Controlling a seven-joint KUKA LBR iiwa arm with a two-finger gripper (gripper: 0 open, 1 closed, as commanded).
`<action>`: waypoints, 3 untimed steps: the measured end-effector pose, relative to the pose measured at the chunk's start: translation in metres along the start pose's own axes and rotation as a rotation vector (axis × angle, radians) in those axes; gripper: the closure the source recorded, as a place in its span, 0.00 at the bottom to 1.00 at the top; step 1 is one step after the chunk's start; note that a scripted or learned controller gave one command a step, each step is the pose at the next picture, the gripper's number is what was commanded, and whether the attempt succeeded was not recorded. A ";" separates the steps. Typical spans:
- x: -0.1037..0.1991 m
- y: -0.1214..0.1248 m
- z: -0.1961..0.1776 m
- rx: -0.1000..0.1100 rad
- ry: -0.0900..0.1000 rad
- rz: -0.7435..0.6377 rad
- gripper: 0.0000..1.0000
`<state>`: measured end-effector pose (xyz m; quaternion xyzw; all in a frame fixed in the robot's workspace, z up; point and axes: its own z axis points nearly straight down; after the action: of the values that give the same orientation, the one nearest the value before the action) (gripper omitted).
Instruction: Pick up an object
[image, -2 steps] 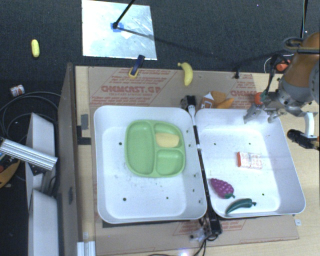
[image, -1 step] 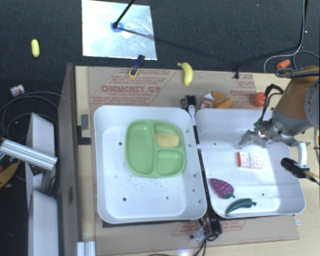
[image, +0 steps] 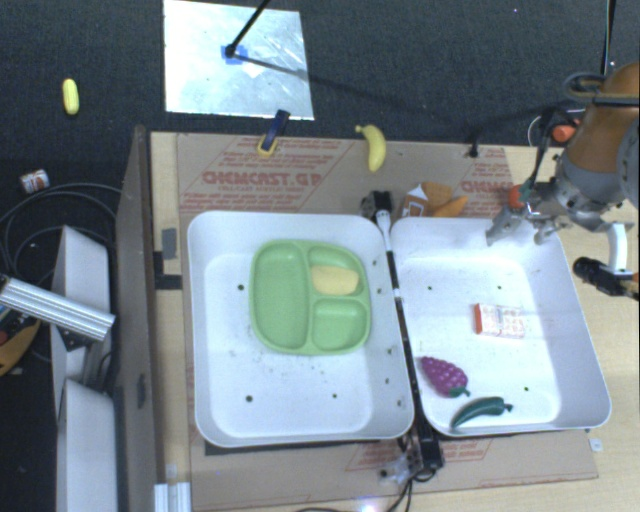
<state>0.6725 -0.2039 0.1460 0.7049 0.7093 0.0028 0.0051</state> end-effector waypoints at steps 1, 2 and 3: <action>-0.002 -0.051 0.046 0.015 0.004 0.006 0.00; 0.030 -0.084 0.027 0.012 0.004 0.005 0.00; 0.045 -0.090 0.055 -0.010 -0.009 0.002 0.00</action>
<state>0.5830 -0.1601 0.0903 0.7056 0.7085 0.0031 0.0116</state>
